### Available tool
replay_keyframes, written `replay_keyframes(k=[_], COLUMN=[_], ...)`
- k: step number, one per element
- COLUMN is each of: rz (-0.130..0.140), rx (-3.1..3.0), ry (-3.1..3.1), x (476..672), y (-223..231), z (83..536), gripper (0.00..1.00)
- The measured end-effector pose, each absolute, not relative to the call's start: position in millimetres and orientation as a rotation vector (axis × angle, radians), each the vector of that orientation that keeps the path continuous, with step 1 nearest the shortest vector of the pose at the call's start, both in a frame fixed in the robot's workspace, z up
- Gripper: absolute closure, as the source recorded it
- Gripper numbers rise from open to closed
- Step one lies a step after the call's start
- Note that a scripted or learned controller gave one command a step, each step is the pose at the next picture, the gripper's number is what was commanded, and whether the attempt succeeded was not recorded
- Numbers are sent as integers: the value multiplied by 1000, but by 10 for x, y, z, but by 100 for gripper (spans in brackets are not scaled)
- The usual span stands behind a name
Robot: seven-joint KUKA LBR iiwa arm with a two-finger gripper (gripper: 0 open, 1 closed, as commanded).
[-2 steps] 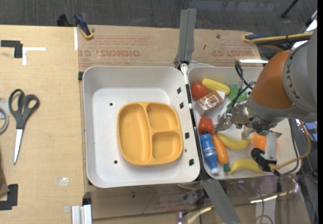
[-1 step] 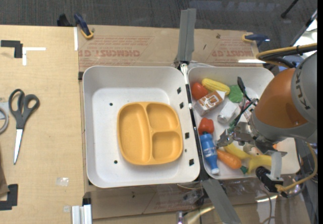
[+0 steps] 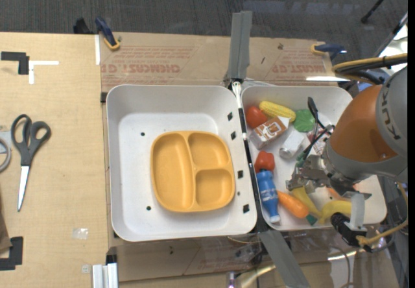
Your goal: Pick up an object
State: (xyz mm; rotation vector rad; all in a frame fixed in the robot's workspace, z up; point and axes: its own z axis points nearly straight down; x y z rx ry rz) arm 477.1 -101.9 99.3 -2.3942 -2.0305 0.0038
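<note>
The right bin (image 3: pixel 337 95) holds a heap of toy items: a yellow corn cob (image 3: pixel 277 110), a green piece (image 3: pixel 303 119), a red tomato (image 3: pixel 255 116), a small carton (image 3: pixel 268 131), a white-grey block (image 3: pixel 293 144), a red pepper (image 3: pixel 264 161), a blue bottle (image 3: pixel 267 194), an orange carrot (image 3: pixel 293 204) and a yellow banana (image 3: pixel 334 207). My gripper (image 3: pixel 305 178) hangs low over the bin's middle, just above the carrot and right of the red pepper. The orange-banded wrist (image 3: pixel 363 134) covers the bin's right side.
The left bin (image 3: pixel 123 150) holds a yellow three-compartment plate (image 3: pixel 192 170). Scissors (image 3: pixel 27 144) lie on the bench far left. A grey divider strip (image 3: pixel 240 47) runs up behind the bins. Cables (image 3: pixel 363 63) loop by the arm at right.
</note>
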Motion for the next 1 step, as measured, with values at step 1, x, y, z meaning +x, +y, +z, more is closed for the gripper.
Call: replay_keyframes(k=[1], rz=[4], rx=[-2306], ry=[-2132], x=[5122], y=[18], z=[2107], gripper=[100])
